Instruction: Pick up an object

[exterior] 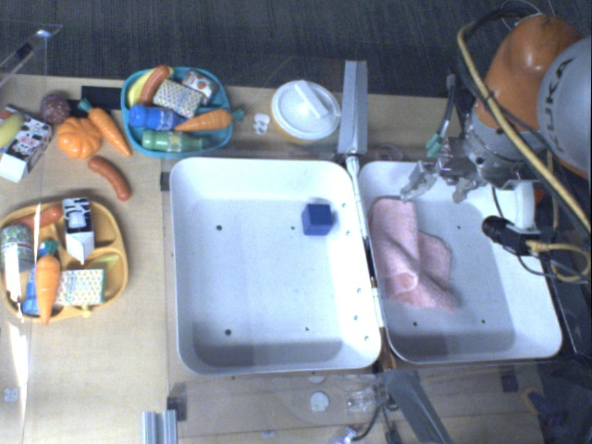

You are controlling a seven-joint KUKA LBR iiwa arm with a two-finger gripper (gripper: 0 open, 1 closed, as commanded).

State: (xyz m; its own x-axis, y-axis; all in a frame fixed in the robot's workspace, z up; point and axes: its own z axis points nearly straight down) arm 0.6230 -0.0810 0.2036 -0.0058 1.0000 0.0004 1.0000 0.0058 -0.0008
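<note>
Right bin (527,331): holds a crumpled pink cloth (412,265), lying near the left wall, not lifted.
Gripper (435,185): above the far edge of the right bin, just beyond the cloth's upper end; fingers are spread apart, nothing between them.
Left bin (231,322): holds a small blue cube (317,218) near its far right corner.
Bench beside the bins: a blue bowl (176,111) and a yellow plate (111,276), both with toy food.

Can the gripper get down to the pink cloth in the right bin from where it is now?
Probably yes: the gripper hangs open over the right bin, just above the pink cloth, with nothing between them.
</note>
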